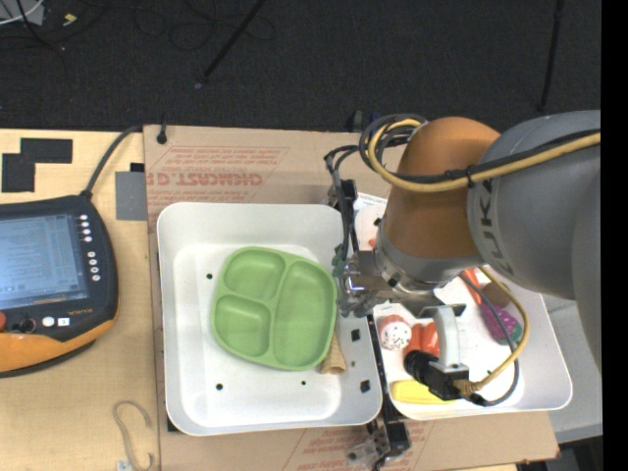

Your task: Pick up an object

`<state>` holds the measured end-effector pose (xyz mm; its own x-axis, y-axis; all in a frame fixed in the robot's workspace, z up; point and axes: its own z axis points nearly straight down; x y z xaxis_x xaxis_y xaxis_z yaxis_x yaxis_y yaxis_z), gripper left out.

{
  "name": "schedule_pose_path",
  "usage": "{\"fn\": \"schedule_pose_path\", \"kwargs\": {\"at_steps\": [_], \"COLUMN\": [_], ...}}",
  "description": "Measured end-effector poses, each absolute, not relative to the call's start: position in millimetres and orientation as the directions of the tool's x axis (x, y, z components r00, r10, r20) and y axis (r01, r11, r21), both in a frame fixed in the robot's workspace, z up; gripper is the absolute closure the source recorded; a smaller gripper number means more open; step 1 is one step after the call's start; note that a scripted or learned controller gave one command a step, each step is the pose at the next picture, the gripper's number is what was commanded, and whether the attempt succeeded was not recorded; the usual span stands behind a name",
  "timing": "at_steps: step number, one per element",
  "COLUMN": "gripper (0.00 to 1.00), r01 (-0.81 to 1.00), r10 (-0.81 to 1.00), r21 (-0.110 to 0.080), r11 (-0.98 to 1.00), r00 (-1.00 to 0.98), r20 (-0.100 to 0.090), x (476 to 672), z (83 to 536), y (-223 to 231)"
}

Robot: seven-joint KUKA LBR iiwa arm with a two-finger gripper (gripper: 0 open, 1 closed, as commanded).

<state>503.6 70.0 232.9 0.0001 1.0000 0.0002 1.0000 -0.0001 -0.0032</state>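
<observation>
bench (69, 400) | cardboard sheet (235, 165) under two bins | pendant (49, 278) left

A robot lab: a big arm (510, 204) over white bins (186, 263) on a wooden bench (59, 400), a control screen (44, 273), loose cables (226, 8)

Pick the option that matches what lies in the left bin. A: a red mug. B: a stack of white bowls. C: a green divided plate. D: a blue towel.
C: a green divided plate with three compartments lies flat on the floor of the left bin, filling much of it.
</observation>
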Motion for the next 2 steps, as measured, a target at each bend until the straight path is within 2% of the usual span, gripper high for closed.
{"fn": "schedule_pose_path", "kwargs": {"at_steps": [1,2], "gripper": [1.00,1.00], "r01": [1.000,1.000], "r10": [1.000,1.000], "r21": [-0.007,-0.002], "r11": [0.000,-0.004], "r00": [0.000,0.004], "r20": [-0.001,0.000], "x": [506.0,498.8], "z": [216.8,235.6], "y": [67.3,62.8]}}
